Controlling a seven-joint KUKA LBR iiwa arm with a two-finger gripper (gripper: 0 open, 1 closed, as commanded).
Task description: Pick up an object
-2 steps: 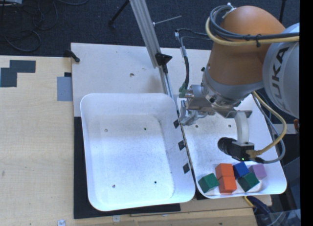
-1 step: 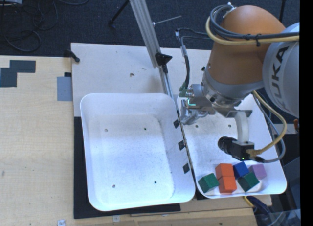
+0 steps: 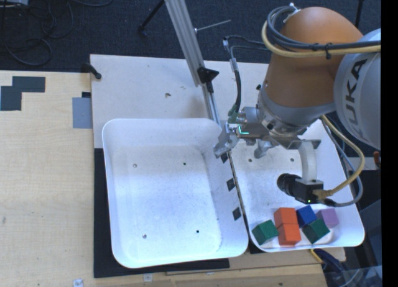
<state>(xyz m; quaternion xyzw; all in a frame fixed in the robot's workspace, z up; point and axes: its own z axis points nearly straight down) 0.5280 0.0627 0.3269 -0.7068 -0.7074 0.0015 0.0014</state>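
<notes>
Several small blocks cluster in the near corner of the right bin [image 3: 261, 183]: a green block [image 3: 264, 231], two orange blocks [image 3: 287, 225], a blue block [image 3: 306, 215], a dark green block [image 3: 316, 230] and a purple block [image 3: 329, 218]. My gripper [image 3: 280, 146] hangs under the grey wrist and orange band, over the far middle of the right bin. It sits well back from the blocks and touches none of them. The arm's bulk hides most of the gripper from above.
The left bin [image 3: 115, 155] lies beside the right one, with a shared divider edge [image 3: 231, 183] between them. A slanted aluminium bar [image 3: 186, 31] rises from behind the bins. Cables and a black fitting [image 3: 295, 186] dangle below the wrist.
</notes>
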